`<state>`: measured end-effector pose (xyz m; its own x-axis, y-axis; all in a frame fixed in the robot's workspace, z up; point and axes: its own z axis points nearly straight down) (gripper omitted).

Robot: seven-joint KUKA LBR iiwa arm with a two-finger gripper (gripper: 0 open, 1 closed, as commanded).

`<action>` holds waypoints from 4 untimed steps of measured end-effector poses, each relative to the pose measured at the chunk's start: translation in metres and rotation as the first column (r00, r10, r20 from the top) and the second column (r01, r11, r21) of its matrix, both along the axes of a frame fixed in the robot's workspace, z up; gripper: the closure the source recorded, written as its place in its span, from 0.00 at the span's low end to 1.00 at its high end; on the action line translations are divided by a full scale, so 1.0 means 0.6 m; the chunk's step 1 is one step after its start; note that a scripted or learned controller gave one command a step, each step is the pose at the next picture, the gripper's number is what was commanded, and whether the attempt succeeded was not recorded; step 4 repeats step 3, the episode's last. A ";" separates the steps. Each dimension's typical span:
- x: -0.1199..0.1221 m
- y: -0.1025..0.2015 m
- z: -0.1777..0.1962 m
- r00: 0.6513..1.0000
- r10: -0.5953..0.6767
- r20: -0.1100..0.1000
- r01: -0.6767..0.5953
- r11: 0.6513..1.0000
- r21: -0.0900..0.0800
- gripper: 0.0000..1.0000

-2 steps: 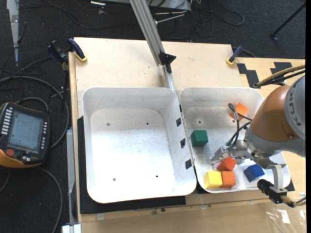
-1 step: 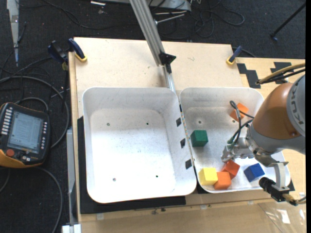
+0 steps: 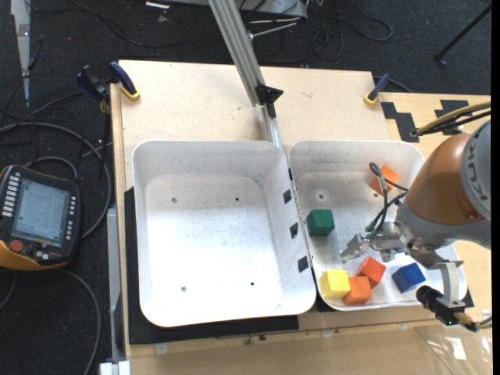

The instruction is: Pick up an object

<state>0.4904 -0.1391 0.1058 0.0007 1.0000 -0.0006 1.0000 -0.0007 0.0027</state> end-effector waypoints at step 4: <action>0.289 -0.085 -0.025 0.998 -0.010 -0.063 0.011 1.000 0.006 0.00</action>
